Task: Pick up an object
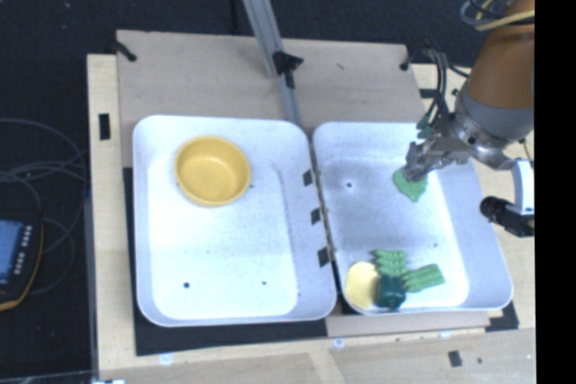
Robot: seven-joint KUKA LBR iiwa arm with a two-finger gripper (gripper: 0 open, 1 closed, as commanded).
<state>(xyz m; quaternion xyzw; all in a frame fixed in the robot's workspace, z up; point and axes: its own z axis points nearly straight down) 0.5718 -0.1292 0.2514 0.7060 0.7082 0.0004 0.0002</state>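
Jaws (421, 165) down in the right bin (468, 220), around three o'clock of the frame, right over a small green piece (411, 186) (grip state impossible to tell). At five o'clock: green toy (407, 276) beside a yellow item (361, 283). At nine o'clock, in the left bin (225, 256): yellow bowl (212, 170).

Arm (500, 94): orange band above grey wrist; black cables looped alongside; grey metal gripper (421, 159) below wrist.
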